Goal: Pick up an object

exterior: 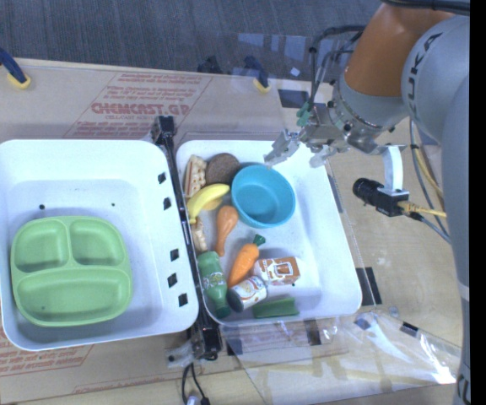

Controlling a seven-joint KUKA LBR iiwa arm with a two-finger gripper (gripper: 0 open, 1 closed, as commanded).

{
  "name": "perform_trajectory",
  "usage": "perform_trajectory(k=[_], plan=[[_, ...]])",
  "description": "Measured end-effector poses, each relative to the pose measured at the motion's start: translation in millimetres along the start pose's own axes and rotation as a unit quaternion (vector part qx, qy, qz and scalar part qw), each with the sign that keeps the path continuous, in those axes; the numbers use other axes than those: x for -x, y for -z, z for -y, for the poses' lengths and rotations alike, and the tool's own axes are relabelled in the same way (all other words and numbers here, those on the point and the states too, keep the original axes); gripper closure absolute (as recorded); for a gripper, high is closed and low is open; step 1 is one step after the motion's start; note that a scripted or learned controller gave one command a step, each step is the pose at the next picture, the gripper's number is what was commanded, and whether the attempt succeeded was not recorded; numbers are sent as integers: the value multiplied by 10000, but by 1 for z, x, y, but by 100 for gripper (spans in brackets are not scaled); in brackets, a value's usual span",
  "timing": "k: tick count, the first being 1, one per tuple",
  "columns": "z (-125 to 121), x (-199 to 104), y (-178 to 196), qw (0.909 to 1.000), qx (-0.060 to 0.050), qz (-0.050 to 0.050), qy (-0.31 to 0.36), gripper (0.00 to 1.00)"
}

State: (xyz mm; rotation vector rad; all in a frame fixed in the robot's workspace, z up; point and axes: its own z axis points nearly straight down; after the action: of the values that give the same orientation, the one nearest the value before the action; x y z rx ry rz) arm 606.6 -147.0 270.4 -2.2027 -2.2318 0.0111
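Dark grey ribbed floor covering (142, 15) across the top, striped finely from edge to edge. Below it, a bench topped with brown cardboard sheet (133, 99) printed in red lettering, pinned at the far edge by a blue-and-yellow clamp (11, 67) at the left and another clamp (260, 79) near the middle. Pale wooden benchtop (403, 260) at the right. Crumpled clear plastic film (395, 344) over the near right corner. Even, soft lighting, faint shadows only.

Green divided tray (72, 270) in left bin (24, 163)
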Motion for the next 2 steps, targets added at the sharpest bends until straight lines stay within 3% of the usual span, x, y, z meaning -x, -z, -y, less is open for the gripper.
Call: perform_trajectory(k=[1, 2], plan=[[-29, -30, -177, 9941, -9, -16, 1089, 0], [59, -48, -180, 9997, -6, -4, 261, 0]])
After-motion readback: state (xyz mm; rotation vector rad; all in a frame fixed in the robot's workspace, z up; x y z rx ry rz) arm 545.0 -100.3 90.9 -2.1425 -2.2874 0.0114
